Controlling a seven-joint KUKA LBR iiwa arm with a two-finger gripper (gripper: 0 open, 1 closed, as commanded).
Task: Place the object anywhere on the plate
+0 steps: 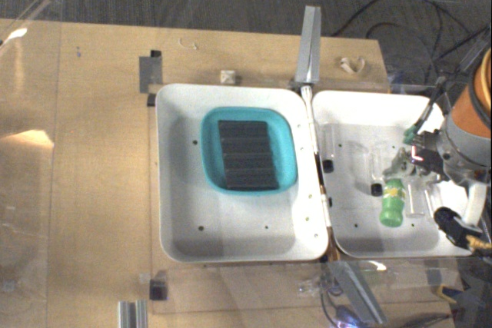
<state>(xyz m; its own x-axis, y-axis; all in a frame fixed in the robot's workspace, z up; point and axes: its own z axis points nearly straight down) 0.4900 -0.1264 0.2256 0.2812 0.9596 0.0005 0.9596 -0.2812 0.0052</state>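
**Reaching over the green bottle in the right bin**

Hovering low in the right bin (361, 242), the gripper (403, 180) sits just above and beside a small green bottle (392, 207), which fits an attempt to pick it up. The transparent parts near the wrist blur into the white floor of the bin, so whether the gripper is spread, closed, or clamped on the bottle cannot be told. The bottle seems to lie on the bin floor, not lifted.

The bottle's long axis runs roughly up and down in the camera view, nearly parallel to the wall dividing the bins. Its paler, narrower end points toward the far side, under the gripper; the fuller green end points toward the near rim. That alignment probably suits a grasp across its narrow width.

The plate (286, 142), a teal dish with a dark ribbed insert (247, 155), rests in the left bin (184, 226), well apart from the bottle, with the divider between. Its central position there leaves room all round for a loose drop. Both bins sit on the wooden table (84, 165). The carry is not yet begun, as far as can be judged.
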